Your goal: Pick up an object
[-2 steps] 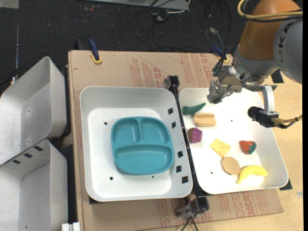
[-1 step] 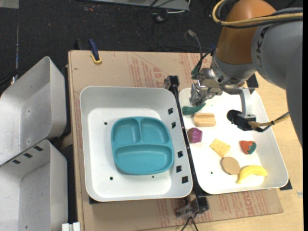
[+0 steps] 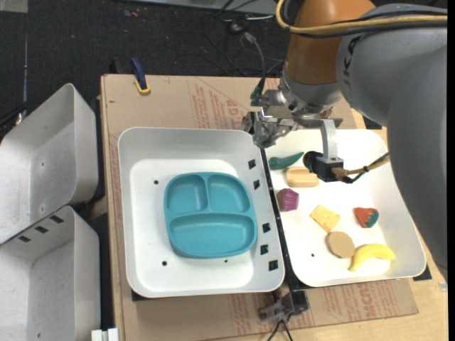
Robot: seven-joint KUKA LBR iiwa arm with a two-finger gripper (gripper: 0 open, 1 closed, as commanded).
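Note:
My gripper (image 3: 265, 128) hangs over the back edge of the divide between the two bins, just above and left of a green toy pepper (image 3: 285, 161). The right bin (image 3: 398, 190) holds several toy foods: a beige block (image 3: 302, 179), a purple piece (image 3: 288, 199), a yellow wedge (image 3: 325, 217), a red and green strawberry (image 3: 366, 217), a tan round piece (image 3: 340, 244) and a yellow banana (image 3: 371, 255). I see nothing held in the gripper.
A teal divided plate (image 3: 210, 214) lies in the left bin (image 3: 135, 190). A black fitting with a cable (image 3: 328, 166) hangs from the arm over the right bin's back part. Two white containers (image 3: 43, 162) stand off the bench at left.

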